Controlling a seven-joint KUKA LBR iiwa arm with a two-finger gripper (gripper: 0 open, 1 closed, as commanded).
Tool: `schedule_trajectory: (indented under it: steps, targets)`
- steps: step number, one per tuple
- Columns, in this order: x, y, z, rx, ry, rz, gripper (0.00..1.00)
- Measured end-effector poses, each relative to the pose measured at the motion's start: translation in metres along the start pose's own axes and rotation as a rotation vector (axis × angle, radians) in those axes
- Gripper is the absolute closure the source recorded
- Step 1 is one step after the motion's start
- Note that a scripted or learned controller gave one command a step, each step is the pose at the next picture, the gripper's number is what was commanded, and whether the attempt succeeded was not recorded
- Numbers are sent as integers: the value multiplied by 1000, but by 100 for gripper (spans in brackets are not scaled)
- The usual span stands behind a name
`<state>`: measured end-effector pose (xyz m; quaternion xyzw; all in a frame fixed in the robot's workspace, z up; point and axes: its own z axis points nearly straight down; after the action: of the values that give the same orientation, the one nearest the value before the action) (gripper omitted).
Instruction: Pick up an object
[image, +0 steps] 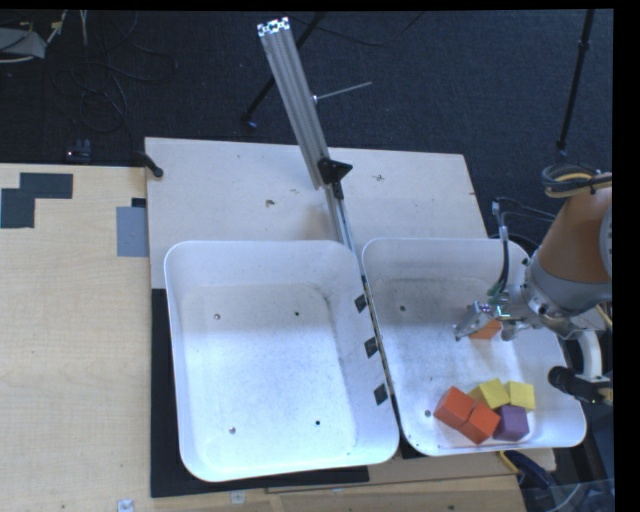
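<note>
The arm (575, 250) is reaching in from the right, its orange band sitting above the grey wrist, and it is hanging over the right bin (430, 270). The gripper (487, 322) is pointing down and to the left, low over the middle of that bin's floor. A small orange piece (487, 330) is showing right at the fingertips. It seems to be sitting between the metal fingers, but the tips are small and blurred from here, so I cannot tell whether they are pinching it or merely standing around it.

The rest of the blocks are lying in a cluster at the near right corner of the same bin, well apart from the gripper. Two orange blocks (466, 412) are sitting side by side and touching, at the left of the group. Two yellow blocks (507, 394) are lying just behind them, toward the bin's right wall. A purple block (513, 423) is resting at the front, touching the orange ones and just beneath the yellow.

The left bin (200, 270) is lying alongside, its rim meeting the right bin's rim down the middle. A grey metal rail (300, 110) is slanting up from that seam toward the back of the bench, a black bracket (332, 171) clamped partway along it.
</note>
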<state>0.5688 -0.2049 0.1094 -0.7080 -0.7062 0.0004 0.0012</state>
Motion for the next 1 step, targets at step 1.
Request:
schedule_trajectory:
  steps: [1]
  targets:
    - [27,26,19,-2,-2,-5,0]
